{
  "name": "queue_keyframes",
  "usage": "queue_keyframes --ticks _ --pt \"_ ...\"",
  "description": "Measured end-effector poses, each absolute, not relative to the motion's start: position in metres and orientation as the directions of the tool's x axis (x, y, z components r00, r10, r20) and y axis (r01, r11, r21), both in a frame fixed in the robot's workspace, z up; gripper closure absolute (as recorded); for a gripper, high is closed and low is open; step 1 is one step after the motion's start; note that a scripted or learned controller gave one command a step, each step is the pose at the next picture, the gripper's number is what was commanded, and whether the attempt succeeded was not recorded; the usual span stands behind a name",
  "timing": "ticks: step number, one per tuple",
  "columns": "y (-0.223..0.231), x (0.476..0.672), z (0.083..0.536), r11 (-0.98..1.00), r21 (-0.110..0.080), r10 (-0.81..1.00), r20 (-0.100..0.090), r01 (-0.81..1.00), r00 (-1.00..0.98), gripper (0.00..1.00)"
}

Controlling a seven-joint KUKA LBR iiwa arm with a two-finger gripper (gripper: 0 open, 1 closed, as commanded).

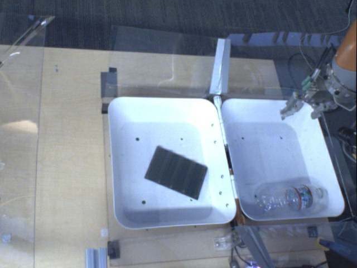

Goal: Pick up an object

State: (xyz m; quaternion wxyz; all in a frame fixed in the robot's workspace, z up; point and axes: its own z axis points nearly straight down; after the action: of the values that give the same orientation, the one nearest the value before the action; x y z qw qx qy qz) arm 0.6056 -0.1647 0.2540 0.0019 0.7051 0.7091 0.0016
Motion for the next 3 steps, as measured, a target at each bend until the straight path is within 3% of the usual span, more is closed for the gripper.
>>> queue_keyframes --ticks 1,2,3 --pt "-0.175 0.553 0.191 0.054 0.004 0.999 -0.001 0.999 -0.054 0.00" --pt "-0.206 0.505 0.089 0.057 0.011 0.998 -0.004 0.998 -0.057 0.00" --pt "-0.206 0.492 0.090 0.199 0.016 0.980 -0.007 0.980 -0.199 0.00"
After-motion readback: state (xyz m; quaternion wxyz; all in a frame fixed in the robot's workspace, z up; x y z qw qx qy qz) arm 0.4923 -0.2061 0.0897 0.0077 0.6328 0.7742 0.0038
